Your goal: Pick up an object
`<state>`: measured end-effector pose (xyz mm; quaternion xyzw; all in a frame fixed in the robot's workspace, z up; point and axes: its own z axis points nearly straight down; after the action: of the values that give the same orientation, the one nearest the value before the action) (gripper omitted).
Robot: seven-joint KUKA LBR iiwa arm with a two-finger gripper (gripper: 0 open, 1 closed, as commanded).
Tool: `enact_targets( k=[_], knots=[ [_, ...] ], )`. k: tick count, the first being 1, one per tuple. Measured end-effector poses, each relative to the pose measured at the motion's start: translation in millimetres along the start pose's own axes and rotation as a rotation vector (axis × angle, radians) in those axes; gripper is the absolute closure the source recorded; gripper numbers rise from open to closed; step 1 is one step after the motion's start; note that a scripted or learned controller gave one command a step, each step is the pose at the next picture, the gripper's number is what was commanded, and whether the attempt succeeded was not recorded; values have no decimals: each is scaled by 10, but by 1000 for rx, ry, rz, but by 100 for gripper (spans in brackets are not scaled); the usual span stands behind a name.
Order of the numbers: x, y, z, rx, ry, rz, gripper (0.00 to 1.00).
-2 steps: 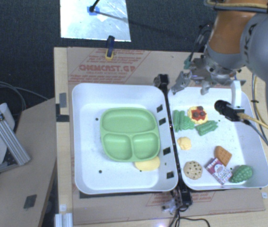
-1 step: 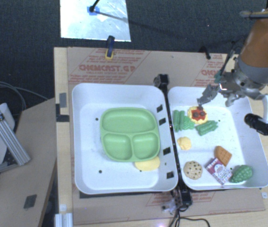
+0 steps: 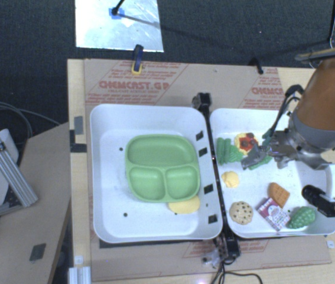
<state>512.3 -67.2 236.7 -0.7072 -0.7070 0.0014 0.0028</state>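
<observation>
Two bins on bench; left bin (image 3: 105, 158) has green tray (image 3: 160, 167). Right bin (image 3: 332, 176) holds toy food: cookie (image 3: 240, 212), greens (image 3: 228, 151), bread (image 3: 278, 194). Gripper (image 3: 253, 158) low over the greens, grip state can't tell. Nothing visibly lifted; pick looks not yet done, grasp and lift remain.
</observation>
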Motion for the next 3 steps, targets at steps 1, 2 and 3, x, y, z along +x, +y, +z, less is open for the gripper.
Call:
enact_targets(
  k=[1,2,3],
  knots=[
    [-251,223,1560,-11,-1,2,0],
    [-265,-54,1528,-3,-1,0,0],
    [-357,-12,1522,-8,-2,-1,0]
  ],
)
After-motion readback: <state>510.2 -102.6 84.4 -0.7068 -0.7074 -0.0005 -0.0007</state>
